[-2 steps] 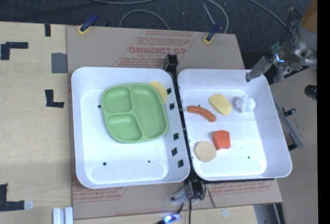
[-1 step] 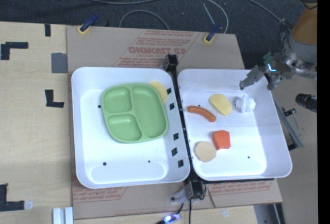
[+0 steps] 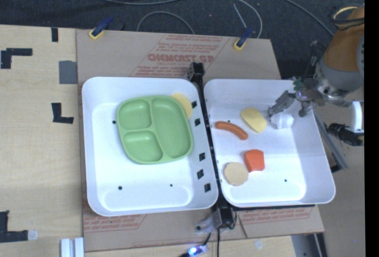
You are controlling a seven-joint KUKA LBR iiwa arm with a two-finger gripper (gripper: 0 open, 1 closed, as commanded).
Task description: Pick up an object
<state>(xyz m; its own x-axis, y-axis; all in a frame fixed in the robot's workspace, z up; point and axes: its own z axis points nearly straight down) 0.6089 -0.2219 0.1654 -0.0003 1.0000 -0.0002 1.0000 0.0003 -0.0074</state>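
The fingers [image 3: 283,109] hang spread and empty over the right bin [image 3: 308,190], low near its upper right, with a small white piece [image 3: 283,121] just beneath them. Nothing is lifted yet: the yellow piece [image 3: 254,119] lies just left of them, then the sausage [image 3: 231,129], orange block [image 3: 254,160] and tan disc [image 3: 236,174]. Judging by this, the pick is still to come. The left bin [image 3: 100,190] holds a green tray [image 3: 155,129].

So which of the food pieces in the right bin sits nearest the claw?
The pale yellow piece, just left of the claw; the sausage, orange block and tan round lie farther off.
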